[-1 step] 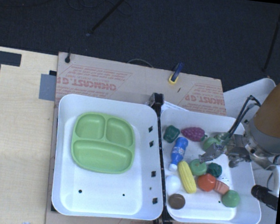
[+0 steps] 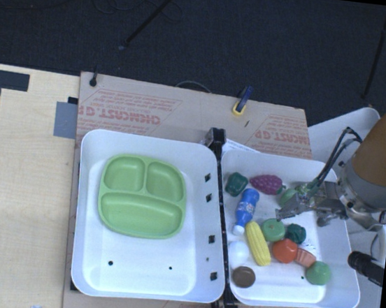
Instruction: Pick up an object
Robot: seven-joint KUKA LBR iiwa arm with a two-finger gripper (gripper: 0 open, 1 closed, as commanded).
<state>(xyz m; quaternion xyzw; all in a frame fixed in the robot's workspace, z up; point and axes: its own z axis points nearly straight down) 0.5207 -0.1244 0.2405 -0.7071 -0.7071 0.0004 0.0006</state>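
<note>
The right bin [image 2: 344, 293] holds several small toys. Among them are a blue bottle [image 2: 246, 207], a yellow corn cob [image 2: 258, 243], a purple grape bunch [image 2: 267, 183], a dark green piece [image 2: 236, 184], and an orange-red tomato [image 2: 283, 250]. A green ball [image 2: 318, 272] and a brown disc [image 2: 243, 277] are also there. My gripper [image 2: 291, 204] reaches in from the right, low over the bin's upper middle. It is just beside a small light green piece [image 2: 288, 195] and above a green round toy [image 2: 273, 229] and a teal one [image 2: 296, 233].
The left bin [image 2: 86, 269] carries a light green divided plate [image 2: 143, 197]. A black divider [image 2: 215, 209] separates the bins. The arm's grey body with its orange band [image 2: 380, 150] and cables hang over the right bin's far right corner.
</note>
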